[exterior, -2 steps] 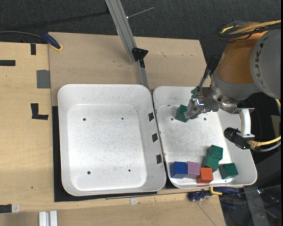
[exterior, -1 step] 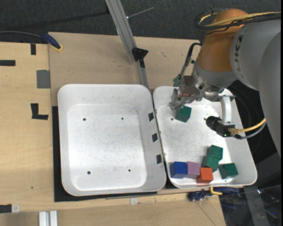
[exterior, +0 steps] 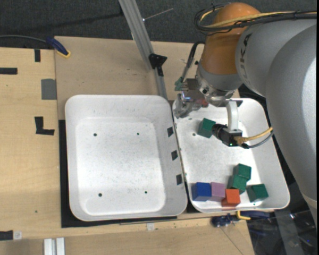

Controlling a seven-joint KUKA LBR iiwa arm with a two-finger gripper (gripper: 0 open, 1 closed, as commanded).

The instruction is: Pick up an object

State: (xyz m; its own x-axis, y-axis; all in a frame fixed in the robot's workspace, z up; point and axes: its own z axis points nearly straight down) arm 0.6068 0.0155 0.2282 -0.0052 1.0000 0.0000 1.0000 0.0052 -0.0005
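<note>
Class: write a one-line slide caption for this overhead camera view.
Grey arm's gripper hovers over the right white bin near a green block.

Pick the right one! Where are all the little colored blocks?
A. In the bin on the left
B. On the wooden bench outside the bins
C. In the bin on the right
C: the blue block, pink block, orange block and the green blocks, such as the one at the top, all lie in the right bin.
</note>
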